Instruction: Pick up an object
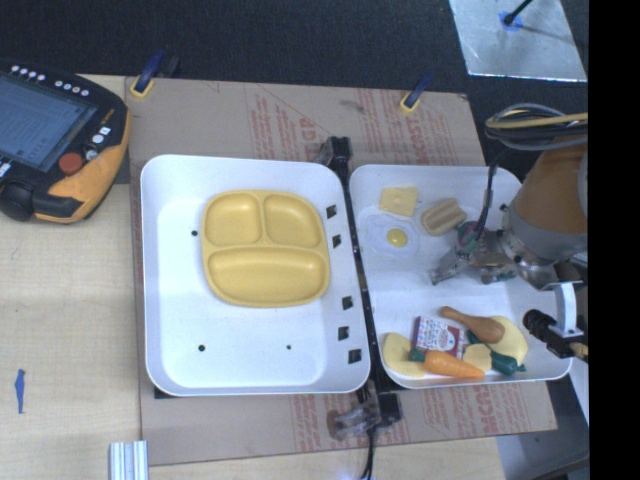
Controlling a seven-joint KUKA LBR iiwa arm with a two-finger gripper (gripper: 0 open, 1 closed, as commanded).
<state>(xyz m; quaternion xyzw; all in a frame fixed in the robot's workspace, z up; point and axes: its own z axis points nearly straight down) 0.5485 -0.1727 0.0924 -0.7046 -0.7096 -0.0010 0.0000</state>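
Observation:
The right bin holds several toy foods. A yellow cheese square and a tan bread piece lie at its back, with a fried egg just in front of them. Along the front edge sit a brown drumstick, a red box, an orange carrot and yellow pieces. My gripper hangs low over the bare middle of this bin, right of the egg and just in front of the bread. Nothing shows in its grasp.
The left bin carries a yellow divided plate. A teach pendant lies on the bench at the far left. Black clips line the seam between the bins. Cables loop behind the arm.

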